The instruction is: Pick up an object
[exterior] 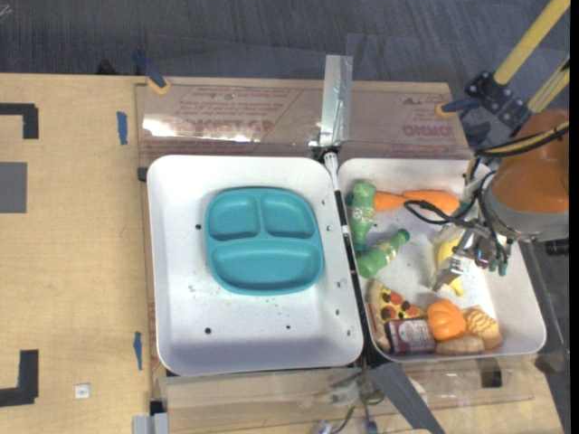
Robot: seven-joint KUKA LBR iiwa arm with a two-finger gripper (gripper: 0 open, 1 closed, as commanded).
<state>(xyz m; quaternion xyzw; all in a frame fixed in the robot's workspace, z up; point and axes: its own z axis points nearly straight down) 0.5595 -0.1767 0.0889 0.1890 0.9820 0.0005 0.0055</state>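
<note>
Camera view, reading left to right: the left bin (172,269) holds a teal divided plate (264,240), lying flat near the bin's middle, its two small compartments toward the far side and its one long compartment toward the near side; nothing lies in any compartment. The right bin (529,310) is crowded. Along its left wall sit two green bottle-like toys (364,208), one behind the other, the nearer one (380,256) tilted with its neck pointing up and to the right. Behind them an orange carrot (423,201) lies on its side, its long axis running left to right, the thinner end toward the green toys. At the near edge lie a pizza slice (392,304), a dark can (412,335) on its side, a small orange pumpkin-like toy (445,318) and a bread-coloured piece (481,326), all touching or just beside one another. The gripper (450,274) hangs over the bin's middle, right at a yellow toy (447,250); whether its jaws are wide, narrow or closed on that toy cannot be told.
</note>
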